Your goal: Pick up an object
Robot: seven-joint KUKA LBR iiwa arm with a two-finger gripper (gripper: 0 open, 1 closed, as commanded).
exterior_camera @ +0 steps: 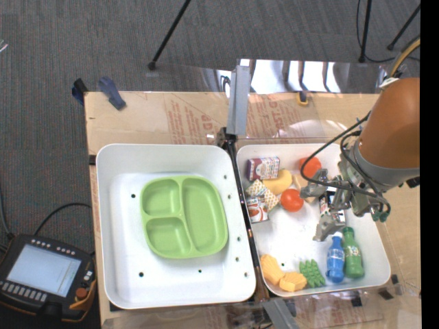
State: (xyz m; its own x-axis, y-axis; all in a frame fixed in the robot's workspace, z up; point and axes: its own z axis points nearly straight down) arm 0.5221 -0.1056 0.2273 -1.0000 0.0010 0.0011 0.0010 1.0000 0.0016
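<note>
Seen from above at a slant: a tabletop (171,118) of pale board with two shallow white bins side by side. In the left bin (110,204), at lower centre of the frame, a green divided plate (184,216) lying flat, with three compartments. In the right bin (374,252), at lower right, many small things: a small carton (263,167) near the upper left corner, a yellow piece (281,181) just beside it, a small can (257,210) below, two red-orange balls (292,199) (310,166) near the middle top. Along the bottom edge, two orange pieces (282,275) and a green toy (313,273). Further right, a blue bottle (335,258) and a green bottle (352,252), lying next to each other, touching or almost. Grey arm (387,132) with orange band entering from the right of the frame. Hand (330,218) hanging low over the middle of the right bin, just above the blue bottle, nothing visible between the fingers; open or closed, cannot tell. At lower left of the frame, a control pendant (41,274) on the floor.
</note>
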